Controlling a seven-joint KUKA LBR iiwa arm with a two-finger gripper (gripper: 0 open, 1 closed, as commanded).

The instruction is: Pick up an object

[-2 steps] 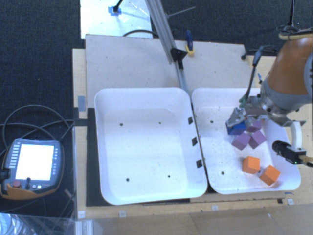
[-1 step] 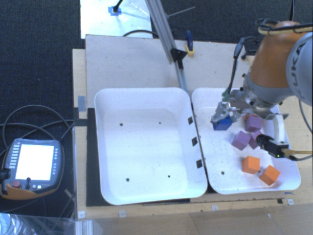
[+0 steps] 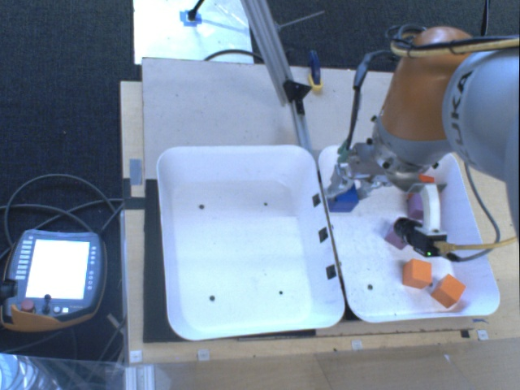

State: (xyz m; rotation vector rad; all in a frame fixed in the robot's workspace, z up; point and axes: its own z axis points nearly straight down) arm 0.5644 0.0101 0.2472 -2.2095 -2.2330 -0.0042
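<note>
A small blue block (image 3: 344, 201) sits at the tips of the metal two-finger gripper (image 3: 344, 187), just inside the left wall of the right-hand shallow white plastic bin (image 3: 479, 295); whether the jaws are apart or closed on it cannot be told. Right of the block, bare bin floor lies before a purple block (image 3: 396, 236), and two orange cubes (image 3: 431, 282) rest near the bin's front right corner.

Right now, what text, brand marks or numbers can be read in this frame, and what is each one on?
"UKA": grey arm housing, vertical letters at about, the tail of a brand mark with its start cut off.
Teach pendant: screen washed out white, buttons too small to read.
Small black tags on the bin wall: too small to read.
</note>
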